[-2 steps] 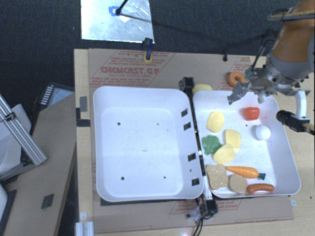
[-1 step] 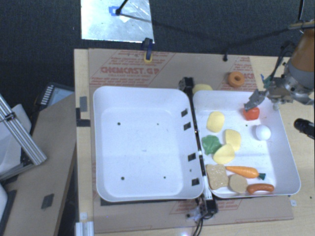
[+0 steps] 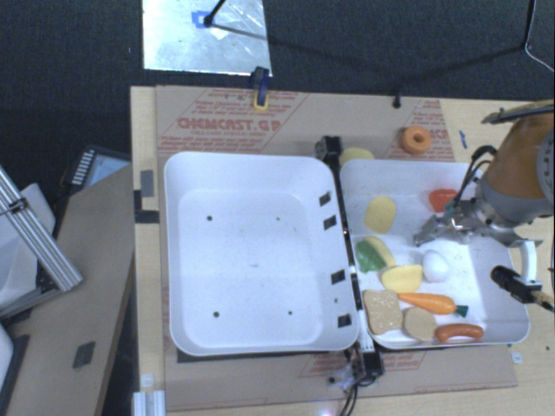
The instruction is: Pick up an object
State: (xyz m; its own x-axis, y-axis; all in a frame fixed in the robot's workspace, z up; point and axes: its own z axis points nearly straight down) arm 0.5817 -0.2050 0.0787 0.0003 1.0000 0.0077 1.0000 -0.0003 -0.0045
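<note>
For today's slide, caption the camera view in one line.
Arm's gripper poised above the white egg in the right bin of toy food.

White bins [image 3: 251, 189]; orange carrot [image 3: 427, 302] tipped green; white egg [image 3: 435, 266]; yellow potato [image 3: 401, 278]; tan bread [image 3: 381, 310]; orange doughnut [image 3: 416, 139] on brown, red-lettered worktop [image 3: 225, 120].

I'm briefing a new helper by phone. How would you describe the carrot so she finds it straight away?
Look in the right bin, the one full of toy food, toward its near edge. The carrot lies flat there, between the egg above and the sausage below. It alone is a long orange taper with a dark green tip.
</note>
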